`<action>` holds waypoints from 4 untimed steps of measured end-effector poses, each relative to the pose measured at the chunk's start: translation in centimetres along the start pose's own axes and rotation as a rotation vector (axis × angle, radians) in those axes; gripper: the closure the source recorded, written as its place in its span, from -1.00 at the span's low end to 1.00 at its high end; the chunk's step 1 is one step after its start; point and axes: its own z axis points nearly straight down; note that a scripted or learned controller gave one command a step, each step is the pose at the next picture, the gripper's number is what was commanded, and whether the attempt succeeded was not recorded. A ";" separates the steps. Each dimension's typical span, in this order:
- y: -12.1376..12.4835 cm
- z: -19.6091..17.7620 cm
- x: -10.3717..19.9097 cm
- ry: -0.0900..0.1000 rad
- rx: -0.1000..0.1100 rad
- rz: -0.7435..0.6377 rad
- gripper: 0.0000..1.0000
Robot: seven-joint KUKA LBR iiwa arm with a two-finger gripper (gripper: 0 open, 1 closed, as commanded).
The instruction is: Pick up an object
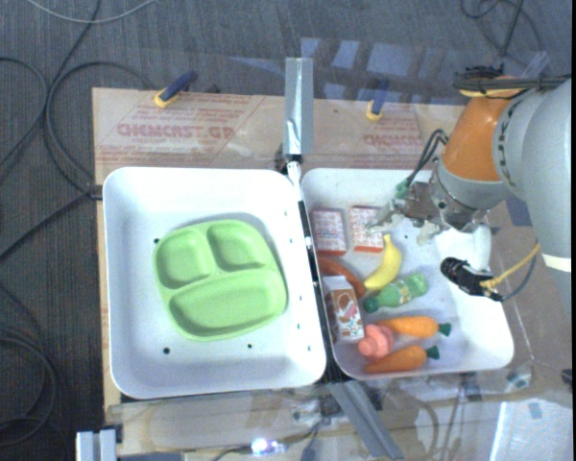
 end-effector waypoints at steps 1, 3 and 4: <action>-1.4 1.5 1.4 -0.007 -0.014 -0.097 -1.00; -3.1 1.5 0.6 -0.004 -0.010 -0.287 -1.00; -2.8 0.3 0.7 -0.005 -0.014 -0.289 1.00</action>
